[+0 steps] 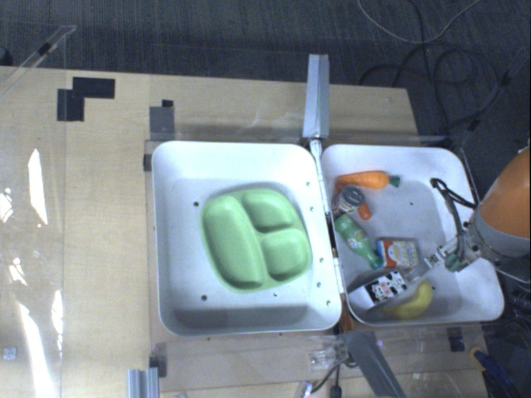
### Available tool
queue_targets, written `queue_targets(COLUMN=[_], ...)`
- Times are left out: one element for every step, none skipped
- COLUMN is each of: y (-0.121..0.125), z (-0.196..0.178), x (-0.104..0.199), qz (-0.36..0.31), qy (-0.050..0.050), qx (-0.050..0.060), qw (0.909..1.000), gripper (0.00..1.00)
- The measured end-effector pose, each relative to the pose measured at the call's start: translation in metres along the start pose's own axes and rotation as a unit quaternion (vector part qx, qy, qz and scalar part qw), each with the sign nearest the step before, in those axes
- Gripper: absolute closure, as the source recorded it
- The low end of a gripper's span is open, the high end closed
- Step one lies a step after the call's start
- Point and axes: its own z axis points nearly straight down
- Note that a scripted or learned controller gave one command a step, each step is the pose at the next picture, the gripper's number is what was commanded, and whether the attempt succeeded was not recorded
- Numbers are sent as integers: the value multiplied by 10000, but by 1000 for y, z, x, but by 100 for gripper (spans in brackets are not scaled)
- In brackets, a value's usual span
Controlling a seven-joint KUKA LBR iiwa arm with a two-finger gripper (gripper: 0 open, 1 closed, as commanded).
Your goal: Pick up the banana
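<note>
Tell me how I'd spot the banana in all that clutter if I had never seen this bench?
Find the right bin of the two white ones, the one next to the bin with the green tray. Follow it to its near edge: the banana lies there, beside a small black-and-white printed card. It is the one plain yellow, curved thing; the carrot is orange and at the far side.

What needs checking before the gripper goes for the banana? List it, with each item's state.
1. Banana located in right bin, near its front wall: ok.
2. Banana free on top: not ok, a small carton overlaps its left end.
3. Gripper above the banana: not ok, it sits up and to the right.
4. Banana held: not ok.
5. Finger opening: cannot tell.
6. Neighbours clear of approach: cannot tell, the juice box lies close behind.
</note>
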Motion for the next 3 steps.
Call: queue_targets(y=[19, 71, 85], z=[-1, -16, -100], x=[43, 66, 42], qz=[1621, 1012, 2196], qy=[13, 37, 19], qx=[17, 37, 37], qw=[9868, 9949, 9756], gripper=[0, 0, 0])
